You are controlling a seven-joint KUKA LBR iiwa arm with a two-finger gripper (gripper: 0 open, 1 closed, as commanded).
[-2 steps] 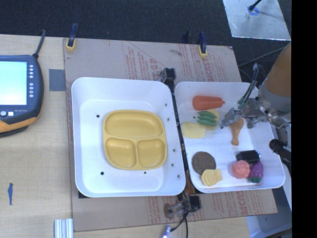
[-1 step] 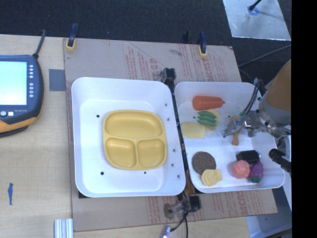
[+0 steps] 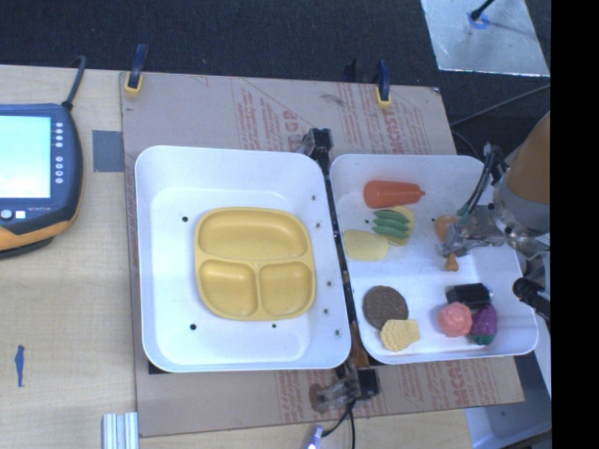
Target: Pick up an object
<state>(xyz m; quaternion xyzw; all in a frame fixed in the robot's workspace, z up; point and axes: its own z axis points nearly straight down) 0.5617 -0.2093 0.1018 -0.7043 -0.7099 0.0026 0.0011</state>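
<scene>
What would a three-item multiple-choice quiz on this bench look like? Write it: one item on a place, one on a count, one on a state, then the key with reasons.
1. Where does the yellow divided plate lie?
A. In the left bin
B. In the right bin
C. On the cardboard outside both bins

2. How many compartments does that plate have?
A. Two
B. Three
C. Five

3. How does the orange carrot lie in the right bin?
A. Standing on end
B. Flat on its side near the far wall
C. Stacked on the brown patty

Key: 1 A, the plate sits in the middle of the left bin. 2 B, one wide section lies across the far side and two smaller ones sit side by side nearer the camera. 3 B, the carrot lies lengthwise on the bin floor, well apart from the brown patty, which lies nearer the camera.
</scene>
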